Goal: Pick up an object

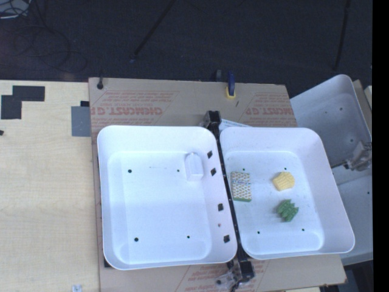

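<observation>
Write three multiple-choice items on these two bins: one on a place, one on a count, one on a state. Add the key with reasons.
1. Where does the yellow object lie?
A. In the left bin
B. In the right bin
C. On the wooden bench outside the bins

2. How many coloured or patterned objects lie in the right bin?
A. One
B. Three
C. Five

3. How do the yellow and green objects stand to each other?
A. Stacked
B. Touching side by side
C. Apart

Key:
1 B: the yellow object rests on the floor of the right bin.
2 B: yellow object, green object and patterned block.
3 C: bare white floor shows between them.

The left bin holds a white object.
</observation>
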You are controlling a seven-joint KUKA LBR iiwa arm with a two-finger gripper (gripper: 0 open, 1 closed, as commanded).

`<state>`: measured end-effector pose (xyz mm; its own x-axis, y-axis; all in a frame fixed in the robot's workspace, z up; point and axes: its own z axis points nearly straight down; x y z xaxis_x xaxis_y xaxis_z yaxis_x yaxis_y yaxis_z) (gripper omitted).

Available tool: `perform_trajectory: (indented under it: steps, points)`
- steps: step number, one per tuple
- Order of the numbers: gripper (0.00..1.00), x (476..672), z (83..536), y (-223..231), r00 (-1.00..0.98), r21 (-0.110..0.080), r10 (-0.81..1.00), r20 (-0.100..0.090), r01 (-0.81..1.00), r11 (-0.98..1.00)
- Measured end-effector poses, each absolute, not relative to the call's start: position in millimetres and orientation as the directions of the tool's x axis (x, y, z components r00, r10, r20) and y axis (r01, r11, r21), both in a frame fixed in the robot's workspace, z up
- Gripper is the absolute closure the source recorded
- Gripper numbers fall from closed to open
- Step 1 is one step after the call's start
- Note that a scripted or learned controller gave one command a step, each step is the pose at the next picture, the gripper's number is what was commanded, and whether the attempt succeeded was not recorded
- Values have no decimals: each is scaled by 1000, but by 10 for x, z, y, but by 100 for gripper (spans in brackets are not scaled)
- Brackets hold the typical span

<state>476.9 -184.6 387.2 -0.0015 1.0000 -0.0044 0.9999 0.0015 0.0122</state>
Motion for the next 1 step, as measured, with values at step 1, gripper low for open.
perform_trajectory:
  steps: [1]
  points:
    - [100, 4744, 2564, -1514, -1, -15, 1000, 6, 1000, 1]
